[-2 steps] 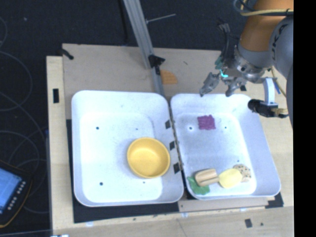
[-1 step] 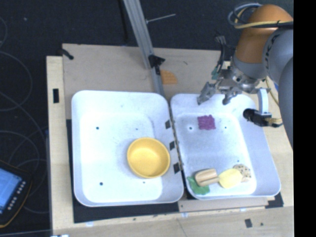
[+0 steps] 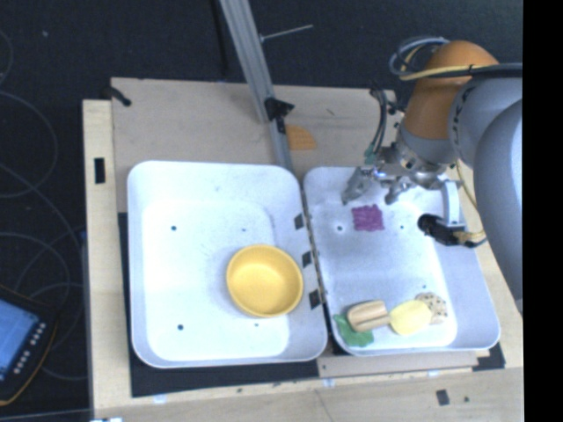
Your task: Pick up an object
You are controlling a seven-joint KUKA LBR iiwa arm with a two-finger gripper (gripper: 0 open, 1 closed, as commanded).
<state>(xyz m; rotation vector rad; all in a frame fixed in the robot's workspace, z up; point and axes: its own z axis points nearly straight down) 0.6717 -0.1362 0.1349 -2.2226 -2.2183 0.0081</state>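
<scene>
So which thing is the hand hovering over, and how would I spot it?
Look in the right bin, at its far end, just below the hand. The small purple square lies flat there, alone. The other items cluster at the near edge, tan, yellow and green.

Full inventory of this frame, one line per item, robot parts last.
bowl: 1, yellow, left bin, near its right edge
purple piece: 1, purple, right bin, upper part, just below the gripper
tan block: 1, tan, right bin, bottom edge
green piece: 1, green, partly under the tan block
yellow lump: 1, yellow, right of the tan block
speckled item: 1, beige with dark spots, beside the yellow lump
left bin: 1, white
right bin: 1, white
gripper: 1, grey, fingers spread above the purple piece
</scene>
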